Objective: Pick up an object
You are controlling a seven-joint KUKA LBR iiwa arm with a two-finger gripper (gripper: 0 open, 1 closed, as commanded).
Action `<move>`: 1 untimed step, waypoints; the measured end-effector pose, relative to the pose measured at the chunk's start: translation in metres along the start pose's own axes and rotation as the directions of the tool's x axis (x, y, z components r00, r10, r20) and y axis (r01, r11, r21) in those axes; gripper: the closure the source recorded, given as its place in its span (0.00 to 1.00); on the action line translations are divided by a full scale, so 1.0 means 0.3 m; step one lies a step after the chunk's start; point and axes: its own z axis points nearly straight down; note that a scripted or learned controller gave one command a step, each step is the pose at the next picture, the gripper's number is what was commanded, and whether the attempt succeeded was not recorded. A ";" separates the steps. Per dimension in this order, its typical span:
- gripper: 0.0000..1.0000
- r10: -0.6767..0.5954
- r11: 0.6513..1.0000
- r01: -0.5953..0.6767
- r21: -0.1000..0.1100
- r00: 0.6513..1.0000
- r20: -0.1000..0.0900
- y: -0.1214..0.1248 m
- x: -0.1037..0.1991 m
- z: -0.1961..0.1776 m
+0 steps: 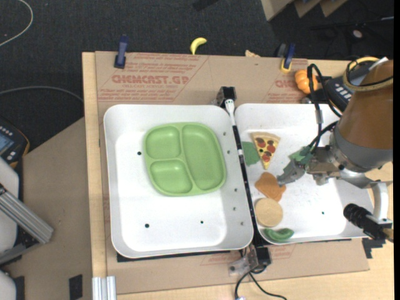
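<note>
Orange-brown flat toy piece [270, 185] at 9 o'clock of gripper [289, 174]: light, stiff, thin; grab across edges. Cannot tell gripper's opening.

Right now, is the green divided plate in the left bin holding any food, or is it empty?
Empty. The green divided plate lies flat in the left bin, all three compartments showing bare green; the toy foods lie in the right bin.

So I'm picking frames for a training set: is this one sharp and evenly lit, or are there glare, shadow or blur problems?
Camera view: lighting is even and soft; the left bin shows mild sheen, not blown out; the green tray and pizza slice are crisp; the gripper looks slightly soft and throws a faint shadow on the right bin; the arm is cut off at the right edge.
</note>
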 end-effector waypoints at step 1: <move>0.00 -0.001 1.000 0.001 -0.001 1.000 0.001 0.123 -0.116 0.311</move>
